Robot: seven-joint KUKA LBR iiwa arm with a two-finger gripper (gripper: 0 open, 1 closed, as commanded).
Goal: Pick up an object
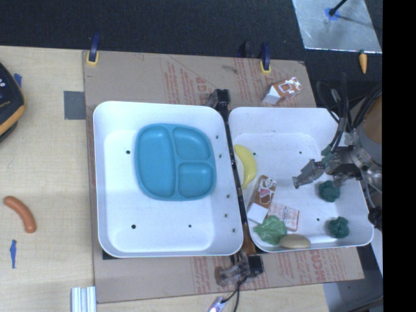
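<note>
My gripper (pixel 317 176) hangs over the right side of the right bin (pixel 286 125), reaching in from the right edge. Its fingers look spread and open, with nothing between them; one grey finger (pixel 305 173) points down-left over bare bin floor. Just below and right of it lies a dark green lump (pixel 329 191), close to the gripper but not held. A second dark green lump (pixel 338 227) sits nearer the front corner. Further left in this bin are a yellow banana (pixel 246 165), a small brown carton (pixel 265 191), a red-and-white packet (pixel 284 215), a leafy green piece (pixel 271 229) and a tan potato (pixel 296 242).
The left bin (pixel 117 229) holds a blue divided plate (pixel 175 161). Outside the bins, a small carton (pixel 283 90) lies behind the right bin, a sausage (pixel 21 214) lies on the bench at far left, and a black-and-yellow device (pixel 8 103) sits at the left edge.
</note>
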